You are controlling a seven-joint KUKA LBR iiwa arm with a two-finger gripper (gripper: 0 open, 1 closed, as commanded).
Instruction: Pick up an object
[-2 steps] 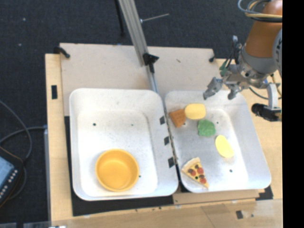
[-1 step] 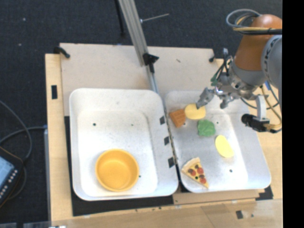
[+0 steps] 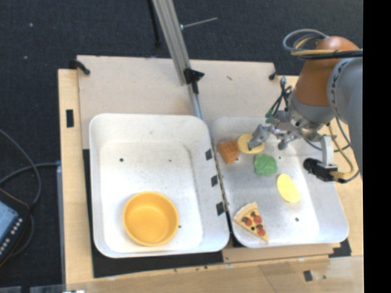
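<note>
**A robotics lab test bench**

This is a robotics lab. A plain wooden worktop [image 3: 122, 84] stands on dark carpet [image 3: 36, 29] and carries 2 shallow white bins [image 3: 101, 133] side by side, holding toy items such as a plastic pizza slice [image 3: 250, 220] and a yellow bowl [image 3: 150, 218]. An aluminium rail [image 3: 172, 32] rises from the worktop's back. A grey industrial arm [image 3: 333, 81] with loose cables [image 3: 339, 157] reaches in.
</note>
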